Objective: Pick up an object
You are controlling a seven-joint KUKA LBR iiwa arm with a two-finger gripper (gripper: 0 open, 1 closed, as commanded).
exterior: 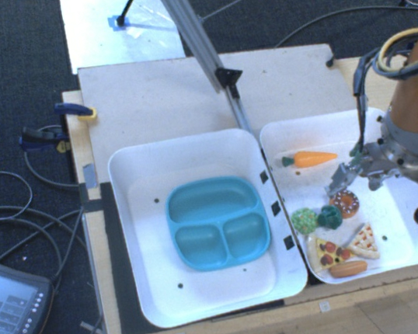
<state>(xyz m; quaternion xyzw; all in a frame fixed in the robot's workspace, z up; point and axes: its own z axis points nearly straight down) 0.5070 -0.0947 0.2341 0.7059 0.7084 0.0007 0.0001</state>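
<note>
My claw [339, 181] hangs low in the right bin [410, 244], reaching in from the right, its tip just above the donut [346, 203]; from this slant I cannot tell how it is set, or whether it touches anything. The toy food sits bunched toward the near left of that bin: a carrot [310, 158] lying alone near the far wall, then the donut, with two broccoli pieces [316, 219] just beside it, two pizza slices [347, 246] and a sausage [348, 268] by the near wall. I'd judge these all light, rigid plastic, smooth and apt to skid out of a pinch. The donut looks like the nearest target; I'd take it across its outer rim, though the broccoli crowds one side. The carrot, well apart from the rest, offers a cleaner grip across its thick middle. The left bin [141, 212] carries a blue divided plate [219, 223].
</note>
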